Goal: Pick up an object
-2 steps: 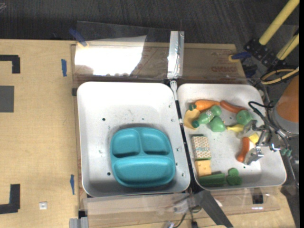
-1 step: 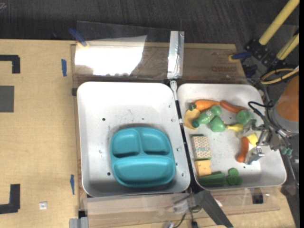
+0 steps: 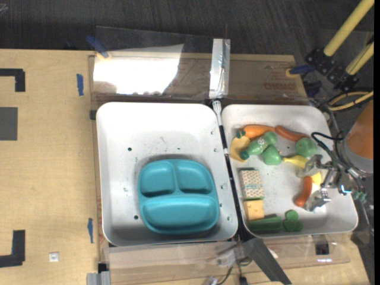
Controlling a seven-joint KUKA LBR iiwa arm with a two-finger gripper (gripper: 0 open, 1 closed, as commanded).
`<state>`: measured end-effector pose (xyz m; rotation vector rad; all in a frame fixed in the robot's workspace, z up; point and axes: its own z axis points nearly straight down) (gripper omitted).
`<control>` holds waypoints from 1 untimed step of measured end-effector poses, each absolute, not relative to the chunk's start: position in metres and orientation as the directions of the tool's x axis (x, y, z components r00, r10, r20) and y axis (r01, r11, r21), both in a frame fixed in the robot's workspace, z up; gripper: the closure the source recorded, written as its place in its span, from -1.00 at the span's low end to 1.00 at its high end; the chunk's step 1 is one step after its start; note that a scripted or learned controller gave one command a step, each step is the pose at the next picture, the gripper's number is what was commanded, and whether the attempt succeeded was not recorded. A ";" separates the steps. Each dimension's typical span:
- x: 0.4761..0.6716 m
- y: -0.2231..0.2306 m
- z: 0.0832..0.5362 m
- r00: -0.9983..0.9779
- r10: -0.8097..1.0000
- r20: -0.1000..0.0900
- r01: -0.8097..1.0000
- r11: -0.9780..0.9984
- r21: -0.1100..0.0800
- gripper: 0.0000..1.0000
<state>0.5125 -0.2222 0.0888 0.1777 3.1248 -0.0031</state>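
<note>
- Nearest in the right bin (image 3: 341, 215) lay a dark green vegetable (image 3: 274, 222), with a yellow cracker block (image 3: 255, 209) just beyond it.
- The gripper (image 3: 319, 190) hung low at that bin's right side, close beside an orange-red sausage (image 3: 304, 191); whether its fingers were spread or closed could not be told.
- The left bin (image 3: 113, 159) held a teal divided tray (image 3: 177, 195).
- Farthest sat a carrot (image 3: 257, 130) and green toys (image 3: 266, 148).

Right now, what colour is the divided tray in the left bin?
Teal blue; the tray shows clearly in the camera view.
</note>
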 end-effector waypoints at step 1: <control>0.487 -0.222 0.089 -0.976 0.218 -0.013 0.218 0.976 0.000 -1.00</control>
